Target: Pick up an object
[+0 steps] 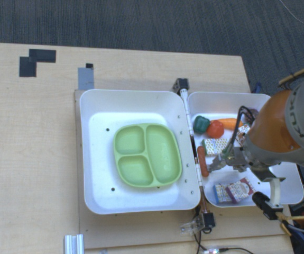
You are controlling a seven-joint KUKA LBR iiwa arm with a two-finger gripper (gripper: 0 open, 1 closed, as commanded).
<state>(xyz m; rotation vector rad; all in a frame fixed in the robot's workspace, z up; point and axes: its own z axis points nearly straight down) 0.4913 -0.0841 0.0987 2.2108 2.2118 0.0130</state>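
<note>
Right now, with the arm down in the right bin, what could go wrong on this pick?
1. Clutter: the gripper sits low among a red sausage-like piece, a blister pack and a tomato lying close together, so it may pinch two things or none.
2. The sausage-like piece lies along the bin wall; a finger could strike the wall.
3. The arm hides part of the bin, so things there may get pushed.

The arm (pixel 278 128) covers much of the right bin (pixel 215 100) and runs off the right edge. The gripper (pixel 221 160) is too blurred to read. The packet (pixel 233 190) print is illegible.
</note>
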